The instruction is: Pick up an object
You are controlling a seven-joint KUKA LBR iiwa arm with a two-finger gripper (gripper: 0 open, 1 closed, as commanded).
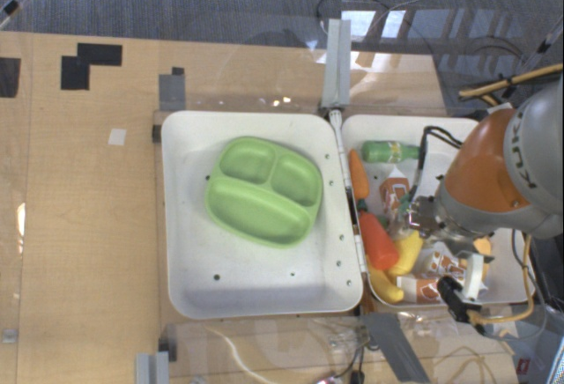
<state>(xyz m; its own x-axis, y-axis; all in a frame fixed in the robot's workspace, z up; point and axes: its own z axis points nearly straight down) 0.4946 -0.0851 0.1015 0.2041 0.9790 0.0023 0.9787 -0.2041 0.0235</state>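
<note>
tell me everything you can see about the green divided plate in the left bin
The green divided plate is a light green, matte, plastic-looking tray with rounded corners. It has three compartments: two smaller ones along its far side and one long one along its near side. It lies flat and right way up, turned at a slant, on the floor of the left bin, apart from the walls.

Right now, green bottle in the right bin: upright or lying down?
Lying down. The green bottle rests on its side along the far wall of the right bin, long axis running left to right, above the carrot.
</note>
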